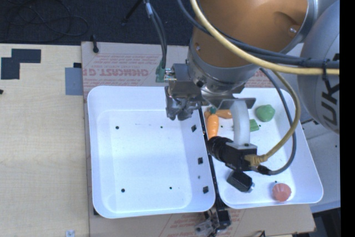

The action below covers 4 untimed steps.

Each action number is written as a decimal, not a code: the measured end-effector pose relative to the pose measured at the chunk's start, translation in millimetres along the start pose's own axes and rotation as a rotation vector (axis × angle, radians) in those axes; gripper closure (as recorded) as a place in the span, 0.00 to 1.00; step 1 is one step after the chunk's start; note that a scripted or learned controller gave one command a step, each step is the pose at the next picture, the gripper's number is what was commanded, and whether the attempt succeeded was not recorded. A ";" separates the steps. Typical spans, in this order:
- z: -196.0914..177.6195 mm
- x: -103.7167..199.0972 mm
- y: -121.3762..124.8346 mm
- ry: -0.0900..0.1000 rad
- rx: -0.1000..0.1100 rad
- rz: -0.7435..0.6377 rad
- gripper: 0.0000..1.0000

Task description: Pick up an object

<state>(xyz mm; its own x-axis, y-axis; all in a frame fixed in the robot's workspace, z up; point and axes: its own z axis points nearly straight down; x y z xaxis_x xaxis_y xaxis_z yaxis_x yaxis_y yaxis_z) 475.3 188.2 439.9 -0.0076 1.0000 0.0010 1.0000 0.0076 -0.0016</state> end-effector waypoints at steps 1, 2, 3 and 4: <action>2.4 -32.6 0.2 -0.003 0.003 0.009 1.00; -5.4 -38.9 0.1 -0.002 0.001 0.009 1.00; -25.8 22.7 36.1 -0.001 0.000 0.002 1.00; -101.2 55.8 67.8 0.001 -0.006 0.005 1.00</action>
<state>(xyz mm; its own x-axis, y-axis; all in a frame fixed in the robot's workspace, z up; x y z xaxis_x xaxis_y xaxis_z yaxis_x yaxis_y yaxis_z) 542.8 244.4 541.1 -0.0025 1.0000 0.0022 1.0000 0.0025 0.0043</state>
